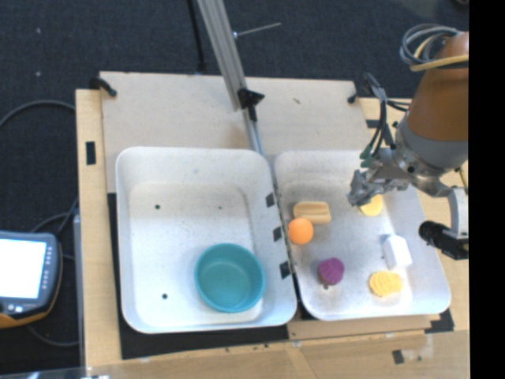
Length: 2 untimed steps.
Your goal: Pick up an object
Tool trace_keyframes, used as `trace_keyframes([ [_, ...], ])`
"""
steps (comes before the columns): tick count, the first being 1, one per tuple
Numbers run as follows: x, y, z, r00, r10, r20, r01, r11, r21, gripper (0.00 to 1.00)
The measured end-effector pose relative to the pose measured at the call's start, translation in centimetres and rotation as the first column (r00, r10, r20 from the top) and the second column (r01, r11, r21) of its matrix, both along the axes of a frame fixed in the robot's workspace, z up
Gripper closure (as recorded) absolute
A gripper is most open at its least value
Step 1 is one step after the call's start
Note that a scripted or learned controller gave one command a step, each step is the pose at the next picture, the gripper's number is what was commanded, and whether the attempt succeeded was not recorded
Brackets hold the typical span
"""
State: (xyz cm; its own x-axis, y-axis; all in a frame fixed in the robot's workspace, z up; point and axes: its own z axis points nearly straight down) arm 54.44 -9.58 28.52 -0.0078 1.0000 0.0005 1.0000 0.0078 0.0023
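In the right bin (410,302) lie a tan block (312,211), an orange ball (300,231), a purple object (331,271), a ridged yellow piece (386,283), a small white block (396,251) and a yellow object (372,205). My gripper (364,192) hangs over the upper right part of that bin, right next to the yellow object and partly covering it. I see nothing clearly between its fingers.
A teal bowl (230,276) sits in the left bin (150,172). A metal post (225,50) slants up from between the bins at the back. A screen device (25,271) rests off the bench at the left.
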Motion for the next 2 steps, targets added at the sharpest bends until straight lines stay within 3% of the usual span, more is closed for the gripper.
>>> trace_keyframes([
  [1,0.7,4.8,-1.0,1.000,-0.002,-0.002,0.002,1.000,-0.001,1.00],
  [2,-0.7,10.5,-2.2,1.000,-0.001,-0.002,0.001,1.000,0.001,1.00],
])
